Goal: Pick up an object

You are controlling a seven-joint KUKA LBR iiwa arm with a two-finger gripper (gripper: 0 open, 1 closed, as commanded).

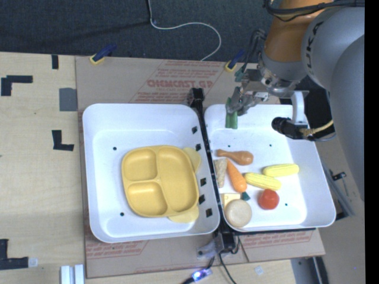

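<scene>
Cardboard (172, 81) covers the worktop (35, 176) under both bins, printed in red. From my remote seat I read the scene leftward of the end effector first: the left bin (103, 123) holds a yellow divided plate (160, 179) with three compartments, lying on a second pale yellow piece whose edges peek out at its right and lower side. That plate sits well to the lower left of the end effector.

The end effector (233, 116) hangs over the far left corner of the right bin (314, 176), near the divider between the bins. A small green object (231, 120) sits pinched between its fingers, upright, at the tips.

Below the end effector in the right bin I see a toy chicken drumstick (235, 156), then a pale wedge-like piece (221, 172) beside a toy carrot (236, 177), and a round cream-coloured disc (239, 213) nearest me. Further right lie two toy corn cobs (280, 170), and a red toy tomato (269, 199). The grey arm with its orange band (293, 34) rises to the right.
</scene>
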